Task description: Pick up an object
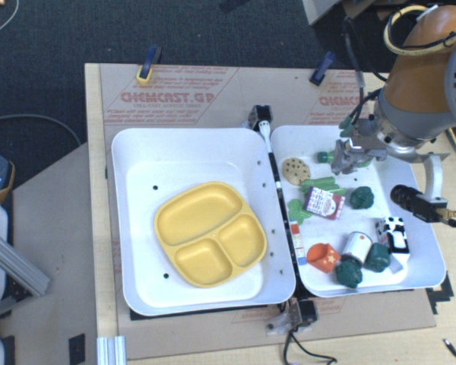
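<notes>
My gripper (350, 160) hangs low over the back of the right bin (422, 276), below the grey wrist and orange band. Just left of it lies a small green piece (324, 157). In front of it lie a long green vegetable (319, 182) and a round cookie (295, 170). A red and white carton (324, 202) and a green broccoli (361, 198) sit mid-bin. Nearer the front are an orange pepper (322, 257), a white can (356, 245), two dark green pieces (349, 273) and a black and white toy (395, 234). Nothing visibly hangs from the gripper.
The left bin (137, 158) holds a yellow divided plate (210, 234). A black clip (260, 117) sits at the back where the two bins meet. A black cylinder on the arm (414, 201) juts over the right bin's right side.
</notes>
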`<state>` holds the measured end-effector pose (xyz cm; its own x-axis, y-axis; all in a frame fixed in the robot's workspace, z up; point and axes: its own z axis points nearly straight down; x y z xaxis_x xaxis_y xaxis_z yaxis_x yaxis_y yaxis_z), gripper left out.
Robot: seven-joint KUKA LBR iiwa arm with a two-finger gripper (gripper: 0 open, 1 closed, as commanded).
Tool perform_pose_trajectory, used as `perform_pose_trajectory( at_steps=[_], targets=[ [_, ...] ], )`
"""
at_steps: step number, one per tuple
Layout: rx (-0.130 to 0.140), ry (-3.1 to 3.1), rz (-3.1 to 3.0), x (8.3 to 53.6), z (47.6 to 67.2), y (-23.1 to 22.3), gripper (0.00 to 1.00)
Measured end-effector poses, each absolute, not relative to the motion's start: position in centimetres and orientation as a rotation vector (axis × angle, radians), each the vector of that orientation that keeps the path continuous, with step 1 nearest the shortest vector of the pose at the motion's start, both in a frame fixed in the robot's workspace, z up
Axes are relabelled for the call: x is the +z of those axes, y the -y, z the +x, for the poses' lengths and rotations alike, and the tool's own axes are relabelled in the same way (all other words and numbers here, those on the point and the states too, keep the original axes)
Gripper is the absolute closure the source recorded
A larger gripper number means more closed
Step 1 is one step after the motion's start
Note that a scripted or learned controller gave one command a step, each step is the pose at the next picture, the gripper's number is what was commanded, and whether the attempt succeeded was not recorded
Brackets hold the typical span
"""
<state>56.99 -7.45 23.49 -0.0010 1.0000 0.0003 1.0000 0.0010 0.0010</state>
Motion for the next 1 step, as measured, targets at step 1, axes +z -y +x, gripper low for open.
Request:
perform_pose_trajectory(
  at_steps=[1],
  targets=[
    [0.002, -2.219, 2.218, 23.33, 57.78, 7.93, 1.00]
  ],
)
